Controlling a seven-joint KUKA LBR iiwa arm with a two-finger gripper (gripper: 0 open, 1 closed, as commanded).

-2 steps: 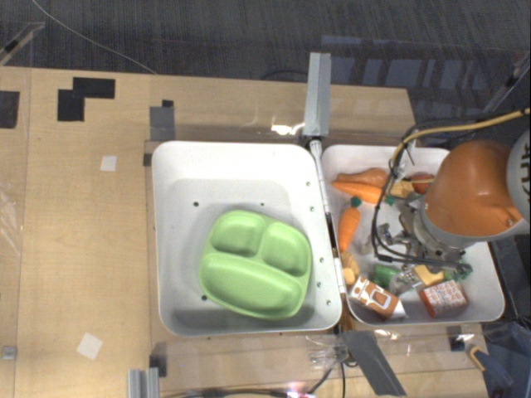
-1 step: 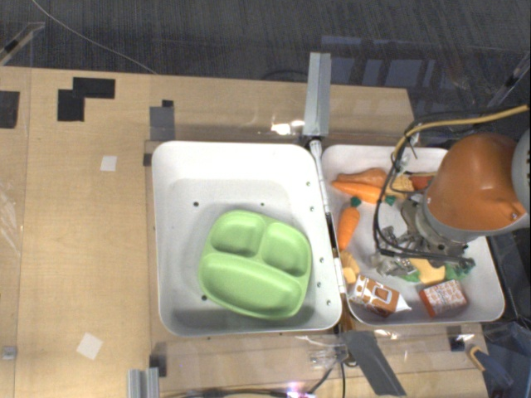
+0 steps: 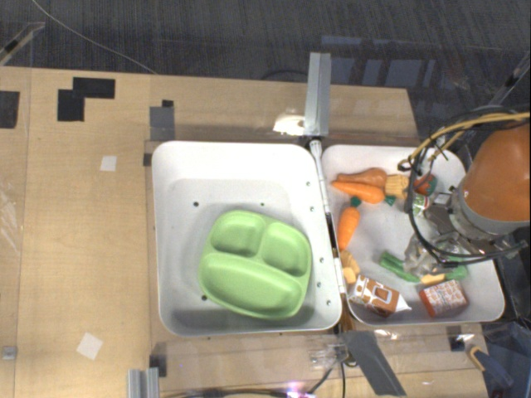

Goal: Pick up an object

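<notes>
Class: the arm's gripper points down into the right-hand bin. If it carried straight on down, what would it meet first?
Probably the green item lying right under the gripper, with the bin floor beneath it. Depth is hard to judge from this slanted view.

Readable text: we find none anywhere on the bench.
Brown-and-white carton [image 3: 378, 296], right bin: we see printed patches, too blurred to make out letters.
Red box [image 3: 444, 298], right bin: we see a patterned face, with no legible word or number.
Black shapes on bench top [image 3: 84, 96]: plain blocks, not characters.
</notes>
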